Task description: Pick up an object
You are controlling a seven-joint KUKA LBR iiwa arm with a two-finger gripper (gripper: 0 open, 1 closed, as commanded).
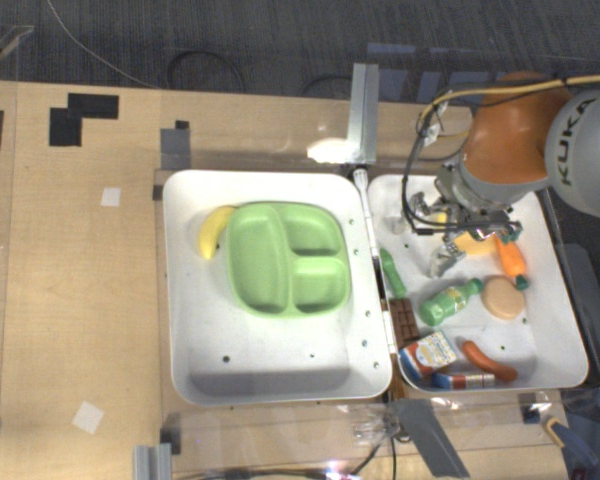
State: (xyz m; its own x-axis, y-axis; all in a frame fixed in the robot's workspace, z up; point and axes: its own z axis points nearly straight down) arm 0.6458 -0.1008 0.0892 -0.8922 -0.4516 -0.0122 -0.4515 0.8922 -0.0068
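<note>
1. Hand point(458, 246): positioned low inside the right bin point(570, 313), in its upper half, below the arm's orange band point(505, 138); whether it is open or closed cannot be told, and nothing is seen held in it.
2. Yellow piece point(470, 240): seen just beside the hand, partly hidden by it.
3. Carrot point(512, 258): orange with a green tip, laid just right of the hand.
4. Green bottle point(448, 302): laid on its side near the bin's middle, below the hand.
5. Tan round item point(503, 299): set just right of the bottle.
6. Sausage point(489, 361): red-brown, laid along the lower edge of the right bin.
7. Printed packet point(432, 351): laid at the lower left corner of the right bin.
8. Left bin point(195, 358): a green divided tray point(285, 258) is borne at its centre; a banana point(213, 232) is laid touching the tray's left edge.
9. Worktop point(70, 298): light wood, both bins carried side by side.
</note>
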